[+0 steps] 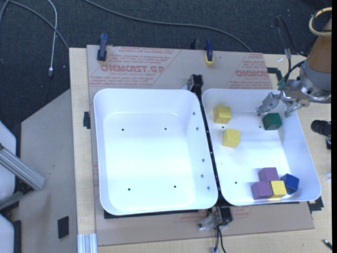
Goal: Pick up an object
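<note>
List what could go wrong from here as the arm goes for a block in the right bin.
1. The gripper hangs just above the green block, which sits close to the right bin's far wall; a descent slightly off could push the block against the wall rather than straddle it.
2. The purple block, small yellow block and blue block are packed together in the near corner, so a grasp there would likely hit neighbours.

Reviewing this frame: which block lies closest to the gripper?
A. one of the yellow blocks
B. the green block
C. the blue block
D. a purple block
B. The green block lies in the right bin just below the gripper, at the bin's far side, while the blue block and purple blocks are clustered at the bin's near corner.
</note>
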Available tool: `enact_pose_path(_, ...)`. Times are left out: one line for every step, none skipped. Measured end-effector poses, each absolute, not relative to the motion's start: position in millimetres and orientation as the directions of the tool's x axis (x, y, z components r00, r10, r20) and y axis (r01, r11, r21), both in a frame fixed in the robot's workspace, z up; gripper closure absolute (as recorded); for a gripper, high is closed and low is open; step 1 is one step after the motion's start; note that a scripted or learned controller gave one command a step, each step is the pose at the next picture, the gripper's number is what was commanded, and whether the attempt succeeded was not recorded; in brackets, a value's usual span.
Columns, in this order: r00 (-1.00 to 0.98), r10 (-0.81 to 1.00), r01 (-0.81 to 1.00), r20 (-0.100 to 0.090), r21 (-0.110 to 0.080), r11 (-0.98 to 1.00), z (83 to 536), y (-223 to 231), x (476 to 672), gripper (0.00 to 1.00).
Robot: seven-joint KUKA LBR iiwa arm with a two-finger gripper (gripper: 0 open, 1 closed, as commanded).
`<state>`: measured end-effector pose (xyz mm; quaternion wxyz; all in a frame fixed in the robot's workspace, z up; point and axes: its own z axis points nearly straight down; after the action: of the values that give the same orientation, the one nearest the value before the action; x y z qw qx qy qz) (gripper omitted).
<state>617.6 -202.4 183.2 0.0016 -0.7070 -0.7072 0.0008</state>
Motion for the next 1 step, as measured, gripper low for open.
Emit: enact_pose_path(0.000,1.000,1.000,0.001,-0.004,0.000,125.1,-209.0,621.8,0.00)
